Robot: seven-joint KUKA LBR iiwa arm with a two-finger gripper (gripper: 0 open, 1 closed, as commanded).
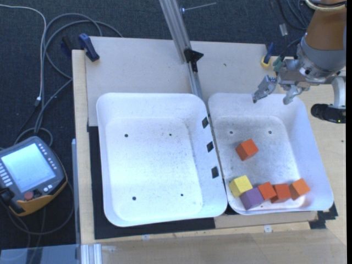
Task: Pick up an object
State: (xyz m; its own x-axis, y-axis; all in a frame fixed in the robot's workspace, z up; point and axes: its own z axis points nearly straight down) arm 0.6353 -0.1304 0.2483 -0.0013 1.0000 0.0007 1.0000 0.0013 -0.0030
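Cubes lay scattered in the right bin (pixel 313 147), while the left bin (pixel 110 109) sat just beside it on the bench (pixel 143 65). One orange cube (pixel 247 149) rested alone near the middle of the right bin's floor, well apart from the rest. Along the near wall of that bin a cluster was packed close: a yellow cube (pixel 240 185) at the left, a purple cube (pixel 252 197) just beside and slightly in front of it, then three more orange cubes (pixel 282 191) in a row running rightward, touching or nearly touching one another. The gripper (pixel 276 92) hung over the far rim of the right bin, its two fingers spread apart and pointing down toward the bin, with nothing between them. It was well apart from every cube. Above it rose the arm's grey wrist and orange band (pixel 324 32), reaching in from the right. A slanted metal post (pixel 179 21) stood on the bench behind the bins, and a handheld control pendant (pixel 27 172) with a lit screen lay on the dark floor at the left.
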